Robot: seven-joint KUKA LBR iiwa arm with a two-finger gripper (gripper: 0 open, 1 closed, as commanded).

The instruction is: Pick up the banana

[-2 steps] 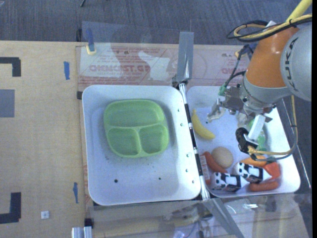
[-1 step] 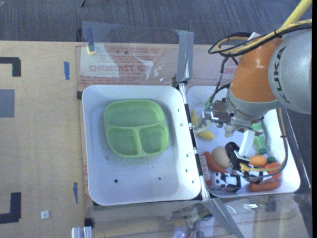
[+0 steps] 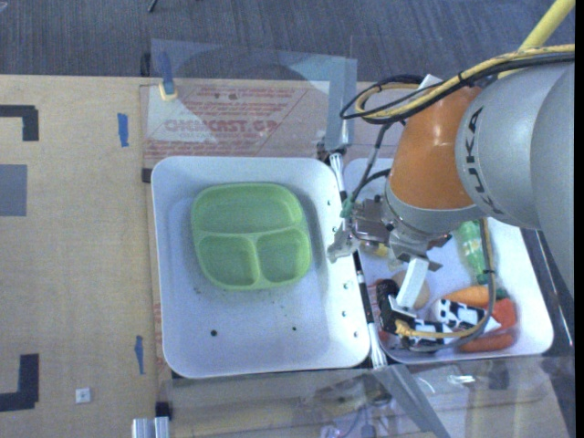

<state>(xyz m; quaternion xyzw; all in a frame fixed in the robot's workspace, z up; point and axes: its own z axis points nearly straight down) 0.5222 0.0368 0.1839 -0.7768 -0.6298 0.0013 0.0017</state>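
Far left of the frame, the wooden bench (image 3: 73, 272) is showing black tape marks (image 3: 20, 121) and a grey patch (image 3: 13, 190). Short blue tape strips (image 3: 123, 129) are sticking to it a little further right. Upper middle, a clear sheet with red print (image 3: 233, 117) is lying flat, just above the left bin (image 3: 182, 336).

The left bin is sitting left of centre, and a green plate (image 3: 251, 235) with three sections is resting in its upper half, right way up. A few dark specks (image 3: 213, 333) are dotting the bin floor below the plate.

Centre right, the gripper (image 3: 347, 240) is hanging over the rim where the two bins meet, just beside the plate's right edge and apart from it. Cannot tell how far open it is, and cannot tell anything being held in it.

The arm (image 3: 511, 144) is coming in from the upper right, its orange band (image 3: 433, 162) sitting just above the wrist, and it is covering much of the right bin (image 3: 537, 310).

In the part of the right bin that is showing, at the lower right of the frame:
- a green thing (image 3: 470, 243) is lying near the wrist
- an orange carrot-shaped thing (image 3: 474, 295) is lying below it
- a black-and-white patterned thing (image 3: 456, 315) is touching the carrot shape from below
- a red thing (image 3: 497, 336) is curving along the bin's lower edge

Cannot tell where the banana is lying; nothing among these is reading clearly as it.
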